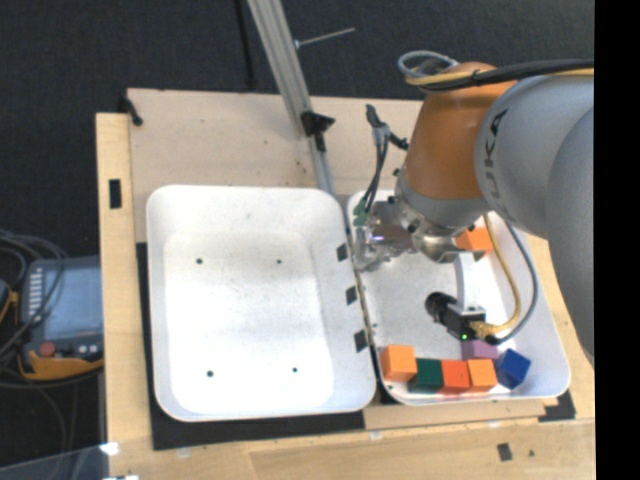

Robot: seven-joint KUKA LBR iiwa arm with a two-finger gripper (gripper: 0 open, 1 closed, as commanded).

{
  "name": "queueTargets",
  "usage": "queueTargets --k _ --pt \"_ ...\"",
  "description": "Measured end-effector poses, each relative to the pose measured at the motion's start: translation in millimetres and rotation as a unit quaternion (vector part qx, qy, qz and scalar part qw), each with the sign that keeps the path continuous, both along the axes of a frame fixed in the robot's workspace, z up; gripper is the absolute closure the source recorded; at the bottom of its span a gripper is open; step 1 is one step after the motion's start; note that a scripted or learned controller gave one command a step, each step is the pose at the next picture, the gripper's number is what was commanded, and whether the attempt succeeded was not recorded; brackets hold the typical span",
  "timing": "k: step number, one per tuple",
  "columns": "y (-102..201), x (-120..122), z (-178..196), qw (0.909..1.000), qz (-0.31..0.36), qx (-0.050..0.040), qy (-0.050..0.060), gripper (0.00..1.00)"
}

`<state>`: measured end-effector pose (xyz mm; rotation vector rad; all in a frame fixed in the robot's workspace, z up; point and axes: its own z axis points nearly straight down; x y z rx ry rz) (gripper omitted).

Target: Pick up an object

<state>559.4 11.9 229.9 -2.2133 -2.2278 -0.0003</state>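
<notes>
Jaws: hidden under the wrist, state not discernible. Arm [470, 168] over right bin [545, 393]. Advice: descend squarely on one orange block [400, 360], avoiding its neighbours.

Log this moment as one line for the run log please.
arm: over right bin | gripper: near bin's left wall, nothing seen held | blocks: clustered along near edge | left bin: white

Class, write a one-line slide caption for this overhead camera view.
KUKA arm reaching over the right bin, where coloured blocks line the near wall, beside the left bin.
</notes>
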Motion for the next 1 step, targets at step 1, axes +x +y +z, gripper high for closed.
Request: queueTargets --k 1 --pt "63.7 3.8 2.9 1.0 0.001 0.0008 -0.001 1.0"
